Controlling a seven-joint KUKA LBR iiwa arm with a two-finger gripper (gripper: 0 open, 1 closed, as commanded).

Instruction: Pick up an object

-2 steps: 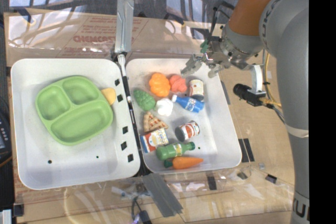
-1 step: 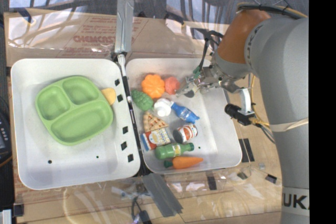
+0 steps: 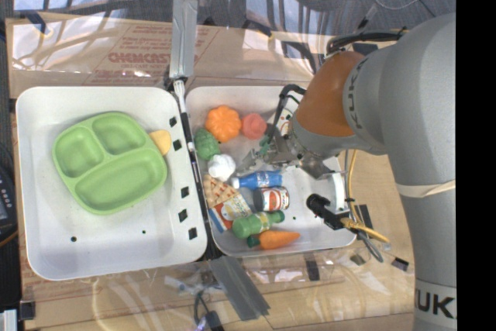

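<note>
My gripper [image 3: 258, 157] hangs over the middle of the right bin [image 3: 333, 240], just above a blue bottle [image 3: 260, 181] and right of a white garlic bulb [image 3: 222, 165]. Around it lie an orange pumpkin [image 3: 223, 122], a red tomato [image 3: 254, 125], a green broccoli [image 3: 206, 143], a red-labelled can [image 3: 272, 200], a green bottle [image 3: 255, 224], a carrot [image 3: 277, 239] and a waffle-patterned slice [image 3: 219, 193]. I see nothing held in the gripper.
The left bin [image 3: 46, 244] holds a green divided plate [image 3: 108, 160] and a small yellow piece [image 3: 160, 140] by its right wall. The arm's orange band [image 3: 329, 101] and grey body cover the right bin's right side. Cables [image 3: 360, 229] lie at that bin's right edge.
</note>
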